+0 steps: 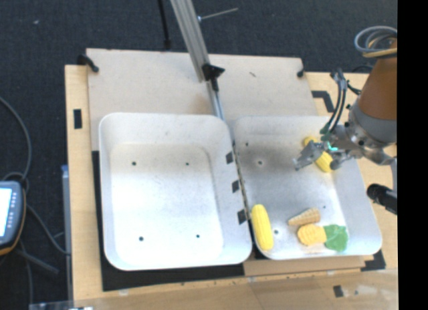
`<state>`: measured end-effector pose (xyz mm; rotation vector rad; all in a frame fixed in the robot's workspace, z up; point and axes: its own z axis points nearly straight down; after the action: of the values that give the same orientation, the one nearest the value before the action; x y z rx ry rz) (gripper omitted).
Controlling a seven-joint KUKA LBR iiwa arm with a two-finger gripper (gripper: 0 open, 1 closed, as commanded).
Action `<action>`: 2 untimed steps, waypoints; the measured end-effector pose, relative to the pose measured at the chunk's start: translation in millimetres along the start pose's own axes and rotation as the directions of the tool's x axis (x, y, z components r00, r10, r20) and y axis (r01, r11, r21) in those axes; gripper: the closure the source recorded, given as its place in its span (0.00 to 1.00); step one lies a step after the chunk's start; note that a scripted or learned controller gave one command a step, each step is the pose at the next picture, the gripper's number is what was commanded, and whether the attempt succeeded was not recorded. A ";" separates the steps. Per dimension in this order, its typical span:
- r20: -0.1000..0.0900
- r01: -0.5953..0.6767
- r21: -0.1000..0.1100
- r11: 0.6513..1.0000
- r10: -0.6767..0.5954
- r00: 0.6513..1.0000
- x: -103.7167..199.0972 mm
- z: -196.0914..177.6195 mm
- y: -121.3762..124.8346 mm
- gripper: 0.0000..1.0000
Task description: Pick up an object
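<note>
Low over the right bin (348, 188), hand (319, 157) at a yellow piece (324, 162).

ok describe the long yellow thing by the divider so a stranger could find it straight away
Start at the right-hand shallow white bin and follow its left wall, beside the other bin, toward the near edge. The long smooth yellow banana-shaped toy lies there lengthwise along that wall. Its neighbours, a tan ridged cone and a yellow corn piece with green husk, are shorter and textured.
</note>
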<state>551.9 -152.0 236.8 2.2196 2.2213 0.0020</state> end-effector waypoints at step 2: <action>0.001 -0.003 0.005 1.000 0.003 1.000 1.1 105.0 -4.3 0.00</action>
<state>547.8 -151.0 131.8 2.2245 2.2196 -0.0045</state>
